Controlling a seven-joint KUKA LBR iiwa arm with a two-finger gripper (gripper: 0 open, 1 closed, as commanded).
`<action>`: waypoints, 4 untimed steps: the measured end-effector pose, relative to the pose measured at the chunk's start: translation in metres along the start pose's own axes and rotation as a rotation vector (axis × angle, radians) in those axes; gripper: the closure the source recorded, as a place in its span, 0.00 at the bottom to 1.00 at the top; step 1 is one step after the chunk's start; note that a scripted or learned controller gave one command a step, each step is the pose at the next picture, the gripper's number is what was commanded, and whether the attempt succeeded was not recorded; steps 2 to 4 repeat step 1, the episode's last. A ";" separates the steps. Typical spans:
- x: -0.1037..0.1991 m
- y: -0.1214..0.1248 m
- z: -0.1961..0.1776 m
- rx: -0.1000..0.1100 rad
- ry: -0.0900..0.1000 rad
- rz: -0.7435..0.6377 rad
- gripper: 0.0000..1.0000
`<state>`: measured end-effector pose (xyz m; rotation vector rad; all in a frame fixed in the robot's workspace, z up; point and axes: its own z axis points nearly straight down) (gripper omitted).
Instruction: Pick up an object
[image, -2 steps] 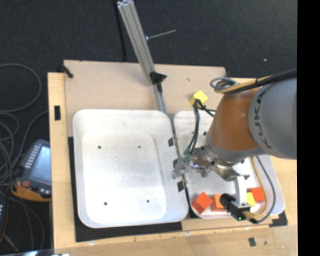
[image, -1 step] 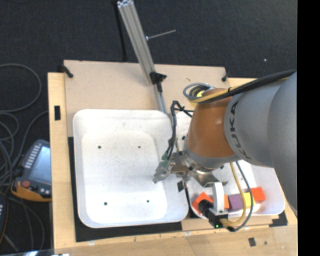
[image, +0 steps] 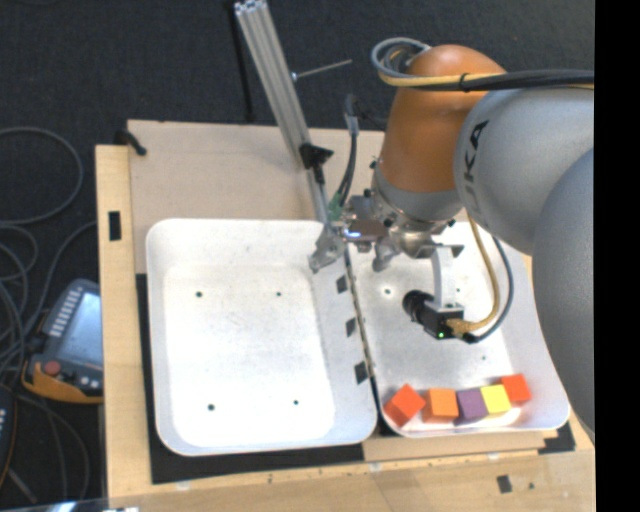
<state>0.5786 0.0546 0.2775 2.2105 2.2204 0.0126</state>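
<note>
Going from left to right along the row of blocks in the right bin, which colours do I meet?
Red block → orange block → purple block → yellow block → second red block.

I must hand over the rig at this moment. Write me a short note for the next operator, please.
Gripper: above the top of the right bin, near the divider; nothing visible between its fingers.
Blocks: a row of five along the right bin's bottom edge: red-orange block, orange block, purple block, yellow block, second red-orange block.
Done: nothing picked.
Left: descend on one block, grasp, lift.
</note>
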 end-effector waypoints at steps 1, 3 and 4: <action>-0.001 -0.003 -0.007 0.011 -0.002 -0.013 1.00; -0.001 -0.003 -0.007 0.011 -0.002 -0.013 1.00; -0.001 -0.003 -0.007 0.011 -0.002 -0.013 1.00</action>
